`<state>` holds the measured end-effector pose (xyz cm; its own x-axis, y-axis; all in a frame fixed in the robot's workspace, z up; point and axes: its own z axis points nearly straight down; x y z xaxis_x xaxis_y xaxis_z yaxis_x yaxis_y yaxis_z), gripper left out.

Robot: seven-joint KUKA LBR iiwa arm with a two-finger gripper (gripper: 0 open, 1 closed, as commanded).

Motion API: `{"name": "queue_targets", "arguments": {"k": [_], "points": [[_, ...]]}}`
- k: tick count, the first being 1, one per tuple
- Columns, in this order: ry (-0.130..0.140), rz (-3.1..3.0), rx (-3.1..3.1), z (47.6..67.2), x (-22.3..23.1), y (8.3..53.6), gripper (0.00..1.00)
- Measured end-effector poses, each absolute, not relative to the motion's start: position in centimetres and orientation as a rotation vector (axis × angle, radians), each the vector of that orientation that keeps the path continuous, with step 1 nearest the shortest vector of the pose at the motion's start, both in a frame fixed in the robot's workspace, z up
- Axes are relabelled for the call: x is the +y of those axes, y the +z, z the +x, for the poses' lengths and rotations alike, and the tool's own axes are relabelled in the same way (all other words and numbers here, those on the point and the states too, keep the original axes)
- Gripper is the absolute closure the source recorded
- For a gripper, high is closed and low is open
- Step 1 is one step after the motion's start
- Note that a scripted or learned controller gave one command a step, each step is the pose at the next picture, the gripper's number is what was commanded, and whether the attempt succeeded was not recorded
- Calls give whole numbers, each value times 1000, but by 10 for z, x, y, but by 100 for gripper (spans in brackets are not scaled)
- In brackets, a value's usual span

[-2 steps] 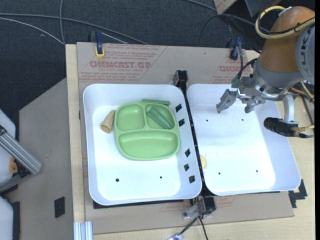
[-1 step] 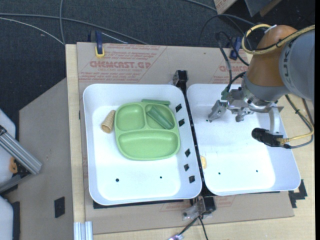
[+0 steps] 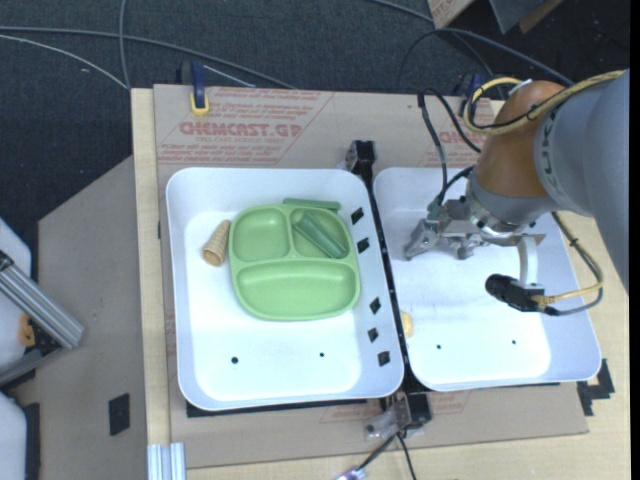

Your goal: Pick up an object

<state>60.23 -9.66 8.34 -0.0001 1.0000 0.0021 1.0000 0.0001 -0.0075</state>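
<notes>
Arm: the grey arm (image 3: 590, 143) with its orange band (image 3: 515, 153) reaches in from the right, over the right bin (image 3: 500, 363).
Pincer: the pincer (image 3: 425, 245) hangs low over the upper left part of the right bin; whether it is spread or pressed together cannot be told, and nothing shows between its tips.
Left bin: the left bin (image 3: 270, 368) holds a green divided plate (image 3: 293, 263) in its upper middle.
Green piece: a darker green object (image 3: 322, 230) lies in the plate's upper right compartment.
Cone: a small tan cone (image 3: 215, 243) lies just beside the plate's left edge.
Tabletop: both bins sit side by side on a cardboard-covered tabletop (image 3: 250, 118).
</notes>
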Motion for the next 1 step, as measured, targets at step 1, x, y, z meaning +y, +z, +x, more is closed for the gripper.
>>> {"name": "queue_targets", "arguments": {"k": [1], "points": [[-2, -2222, -2220, 604, -97, 98, 100]]}}
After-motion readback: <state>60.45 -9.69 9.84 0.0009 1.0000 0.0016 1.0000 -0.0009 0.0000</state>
